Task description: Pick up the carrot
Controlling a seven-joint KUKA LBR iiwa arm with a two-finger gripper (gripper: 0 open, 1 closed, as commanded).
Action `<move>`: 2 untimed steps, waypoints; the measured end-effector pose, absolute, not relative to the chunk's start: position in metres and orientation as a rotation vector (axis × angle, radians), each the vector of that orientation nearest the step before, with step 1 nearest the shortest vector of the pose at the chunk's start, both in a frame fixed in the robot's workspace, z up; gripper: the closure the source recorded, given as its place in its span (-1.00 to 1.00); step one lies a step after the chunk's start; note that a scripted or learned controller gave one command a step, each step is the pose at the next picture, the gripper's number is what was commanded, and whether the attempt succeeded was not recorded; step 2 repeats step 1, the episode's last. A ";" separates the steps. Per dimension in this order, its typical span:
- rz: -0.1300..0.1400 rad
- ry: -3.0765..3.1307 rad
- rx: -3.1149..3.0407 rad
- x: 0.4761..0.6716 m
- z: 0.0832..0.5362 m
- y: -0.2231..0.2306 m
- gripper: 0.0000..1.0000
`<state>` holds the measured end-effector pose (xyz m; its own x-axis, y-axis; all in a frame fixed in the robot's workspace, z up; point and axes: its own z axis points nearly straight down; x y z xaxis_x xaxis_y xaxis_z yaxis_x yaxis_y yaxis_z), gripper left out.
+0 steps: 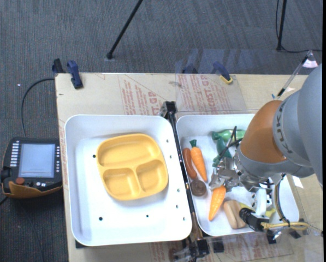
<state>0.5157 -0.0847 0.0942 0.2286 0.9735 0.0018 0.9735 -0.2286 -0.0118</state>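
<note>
Arm's down in the right bin [203, 222], going for a carrot [217, 202]

Can't tell the gripper [226, 174] state; next it needs lining up over that near carrot.

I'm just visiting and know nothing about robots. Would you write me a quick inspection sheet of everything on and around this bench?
Surface: bench bearing left bin and right bin.
Job's things: two carrots in the right bin, one by the divider, another nearer the front.
Clutter: yellow divided plate in the left bin; green toy, sausage and bread-like piece in the right bin.
Claw: claw low over the right bin; grip unclear.
Cables: black cable to the handheld screen.
Surroundings: grey carpet, stand legs.
</note>
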 end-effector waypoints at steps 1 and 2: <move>0.005 -1.593 -2.702 0.497 0.187 -0.025 1.00; 0.005 -1.593 -2.702 0.497 0.187 -0.025 1.00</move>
